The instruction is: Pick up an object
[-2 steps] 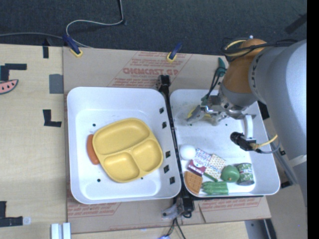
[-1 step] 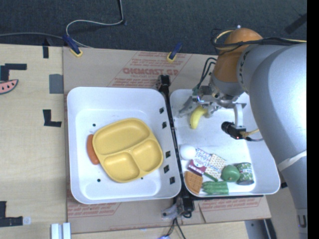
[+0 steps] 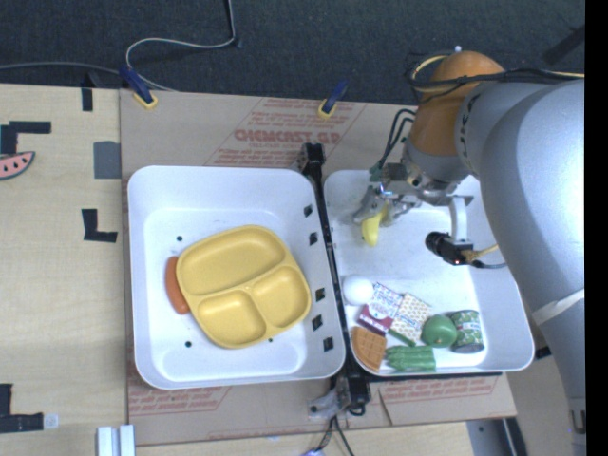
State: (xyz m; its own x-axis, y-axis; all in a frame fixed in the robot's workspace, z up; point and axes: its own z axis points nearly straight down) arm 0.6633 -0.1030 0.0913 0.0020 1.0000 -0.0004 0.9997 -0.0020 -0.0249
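My gripper (image 3: pixel 379 215) hangs over the far left part of the right bin (image 3: pixel 494 283). A small yellow object (image 3: pixel 370 232), banana-like, sticks out from between its fingers and points down toward the bin floor. The fingers look shut on it. Whether the yellow object touches the floor or is lifted off it cannot be told from this angle. The grey arm with its orange band comes in from the right and covers the bin's far right corner.
At the near end of the right bin lie a white egg (image 3: pixel 358 290), a patterned box (image 3: pixel 401 310), a green ball (image 3: pixel 438 331), a can (image 3: pixel 467 331), a green vegetable (image 3: pixel 410 357) and an orange waffle (image 3: pixel 369 348). The left bin (image 3: pixel 152 340) holds a yellow divided plate (image 3: pixel 244 283) and a red sausage (image 3: pixel 176 286).
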